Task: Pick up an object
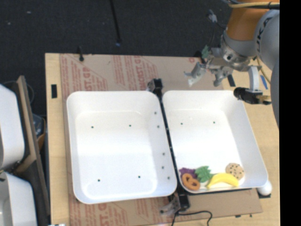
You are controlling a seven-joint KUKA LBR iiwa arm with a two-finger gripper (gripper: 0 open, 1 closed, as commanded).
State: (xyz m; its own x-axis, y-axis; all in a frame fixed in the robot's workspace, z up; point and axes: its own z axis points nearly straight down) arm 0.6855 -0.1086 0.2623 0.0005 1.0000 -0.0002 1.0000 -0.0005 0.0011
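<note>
Objects for picking sit in a small cluster along the near edge of the right bin: a yellow banana, a round speckled cookie just beside its right end, a green leafy piece to its left, a brown pretzel at the bin's near-left corner, and a purple piece, perhaps grapes, though it is too small to be sure. The pretzel, the green piece and the banana touch or nearly touch one another, and all lie close against the near wall. The rest of the right bin's floor, from the middle to the far wall, is bare white.

The left bin stands side by side with the right one, their inner rims meeting along a dark seam with black clips at its far and near ends. Both rest on a table covered with brown printed cardboard.

The hand hangs above the table just beyond the far rim of the right bin, well apart from the cluster. Its two fingers look spread, with nothing between them. The grey arm with its orange band rises behind it at the upper right.
</note>
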